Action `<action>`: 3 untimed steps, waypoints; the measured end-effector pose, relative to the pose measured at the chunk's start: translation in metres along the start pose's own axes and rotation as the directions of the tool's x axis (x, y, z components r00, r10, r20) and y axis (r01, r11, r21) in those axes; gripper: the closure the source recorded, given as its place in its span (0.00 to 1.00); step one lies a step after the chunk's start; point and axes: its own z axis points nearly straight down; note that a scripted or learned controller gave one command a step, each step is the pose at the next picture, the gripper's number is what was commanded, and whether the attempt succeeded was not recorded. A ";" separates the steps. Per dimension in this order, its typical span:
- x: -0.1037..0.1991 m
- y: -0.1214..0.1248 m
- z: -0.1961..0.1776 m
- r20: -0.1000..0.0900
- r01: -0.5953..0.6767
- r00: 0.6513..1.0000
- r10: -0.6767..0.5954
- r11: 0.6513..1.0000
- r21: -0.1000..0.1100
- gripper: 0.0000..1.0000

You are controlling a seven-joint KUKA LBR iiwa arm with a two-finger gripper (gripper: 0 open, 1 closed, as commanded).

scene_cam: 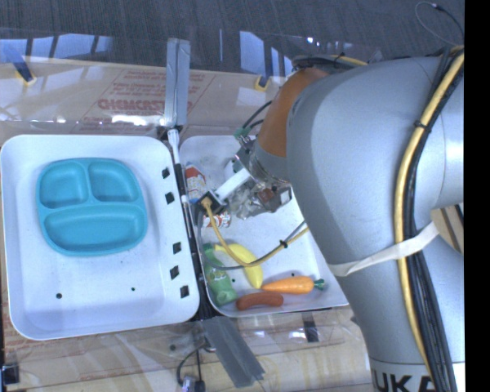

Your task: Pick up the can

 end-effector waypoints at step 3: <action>0.018 0.011 -0.005 0.001 -0.032 0.999 0.032 0.999 0.000 0.00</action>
